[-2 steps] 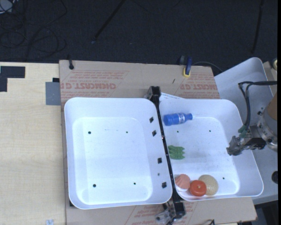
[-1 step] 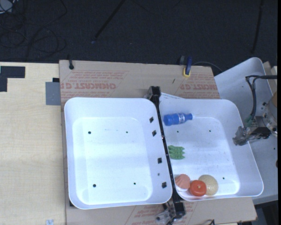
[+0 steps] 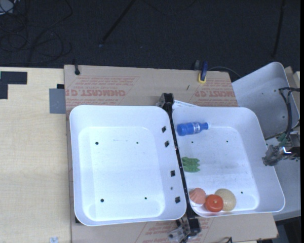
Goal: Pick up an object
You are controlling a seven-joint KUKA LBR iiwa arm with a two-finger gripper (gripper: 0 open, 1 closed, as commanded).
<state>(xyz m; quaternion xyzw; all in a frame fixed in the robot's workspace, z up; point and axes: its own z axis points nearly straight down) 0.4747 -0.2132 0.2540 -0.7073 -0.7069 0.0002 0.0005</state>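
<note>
The right bin (image 3: 253, 135) holds a blue bottle (image 3: 192, 128) lying on its side near the back left corner. A small green object (image 3: 190, 164) lies by the left wall, midway down. At the front, a pinkish round piece (image 3: 197, 195), a red round piece (image 3: 214, 203) and a pale yellow round piece (image 3: 226, 198) sit close together. My gripper (image 3: 276, 155) is just outside the right bin's right rim, at the view's right edge, away from all objects. It is small and dim here, with nothing seen held in it.
The left bin (image 3: 81, 135) stands beside the right one, joined by a black divider with clips (image 3: 173, 156). Both rest on a cardboard sheet (image 3: 116, 85) on the bench. A white curved panel (image 3: 263, 95) rises behind the right bin.
</note>
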